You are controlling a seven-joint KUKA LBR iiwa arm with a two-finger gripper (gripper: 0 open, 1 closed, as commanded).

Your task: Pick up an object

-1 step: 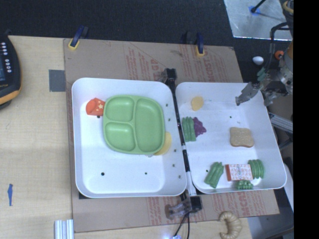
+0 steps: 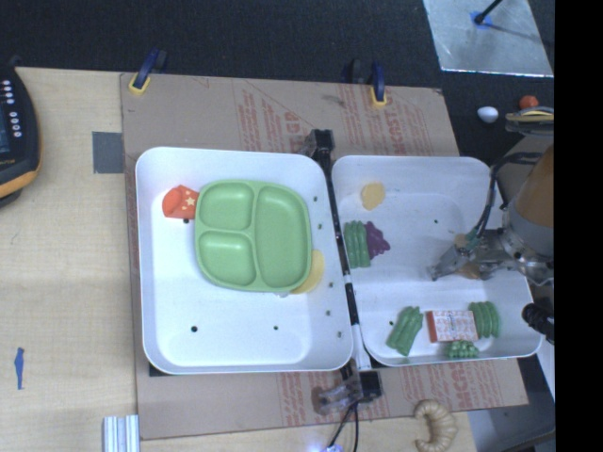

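Observation:
My gripper hangs over the right part of the right bin, above bare white floor, open with nothing between its fingers. Objects in this bin: a yellow round piece at the back left, a green ridged piece touching a purple grape bunch, a green pea pod, a red and white box, a green ridged vegetable and a small green piece along the front. All lie apart from the gripper.
The left bin holds a green divided plate, a red piece with a star at its left and a yellow piece poking out under its right edge. A handheld controller lies far left. Clamps hold the cardboard.

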